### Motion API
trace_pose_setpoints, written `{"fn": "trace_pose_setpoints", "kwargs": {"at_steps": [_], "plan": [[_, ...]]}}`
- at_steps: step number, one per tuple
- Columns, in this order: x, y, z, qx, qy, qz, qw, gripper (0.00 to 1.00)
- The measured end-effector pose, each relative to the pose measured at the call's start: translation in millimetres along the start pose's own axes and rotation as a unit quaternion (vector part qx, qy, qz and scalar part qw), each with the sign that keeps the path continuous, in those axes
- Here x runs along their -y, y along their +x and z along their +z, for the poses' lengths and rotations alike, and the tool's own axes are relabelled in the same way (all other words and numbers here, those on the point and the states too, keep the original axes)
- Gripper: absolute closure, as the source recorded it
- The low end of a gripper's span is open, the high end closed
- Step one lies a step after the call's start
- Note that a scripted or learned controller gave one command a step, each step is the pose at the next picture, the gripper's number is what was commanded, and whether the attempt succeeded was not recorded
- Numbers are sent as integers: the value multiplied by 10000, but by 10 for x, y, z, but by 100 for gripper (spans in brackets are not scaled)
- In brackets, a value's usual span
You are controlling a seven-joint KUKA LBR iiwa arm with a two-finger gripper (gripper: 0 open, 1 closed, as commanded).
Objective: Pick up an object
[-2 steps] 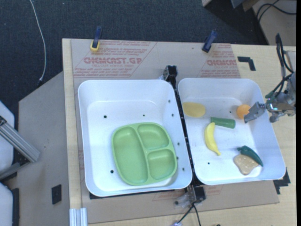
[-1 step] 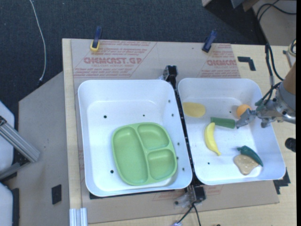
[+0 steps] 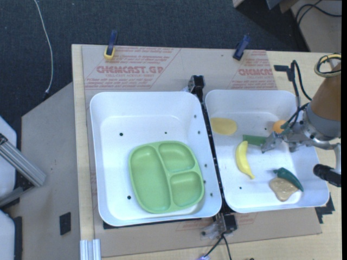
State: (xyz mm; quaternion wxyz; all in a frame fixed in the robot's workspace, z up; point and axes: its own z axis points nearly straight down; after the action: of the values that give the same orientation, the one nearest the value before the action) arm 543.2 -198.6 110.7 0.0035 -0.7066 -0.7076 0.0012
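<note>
Gripper (image 3: 269, 142) low in the right bin (image 3: 255, 99), coming in from the right edge; can't tell how the hand is set, tip too small and dark; green block (image 3: 254, 140) lies right at the tip, touching or just beside, unclear which; banana (image 3: 244, 160) just below it; pale yellow disc (image 3: 224, 126) up-left; tan piece (image 3: 282, 188) with teal piece (image 3: 288, 175) near the bottom right corner; left bin (image 3: 108, 112) holds a green divided plate (image 3: 165, 175)

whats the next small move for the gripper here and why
Probably lower and close on the green block. The gripper sits right at that block's right end in the right bin, nothing visibly held, and the banana lies just below-left, so a short, careful descent seems best.
</note>
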Motion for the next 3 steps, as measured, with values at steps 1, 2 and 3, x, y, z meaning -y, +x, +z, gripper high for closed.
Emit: {"fn": "trace_pose_setpoints", "kwargs": {"at_steps": [1, 2, 3], "plan": [[-11, -9, -140, 17, -35, 3, 10000, 100], [-112, -21, -625, 24, -44, 2, 10000, 100], [-110, -35, -1057, 33, -68, 1, 10000, 100]]}}
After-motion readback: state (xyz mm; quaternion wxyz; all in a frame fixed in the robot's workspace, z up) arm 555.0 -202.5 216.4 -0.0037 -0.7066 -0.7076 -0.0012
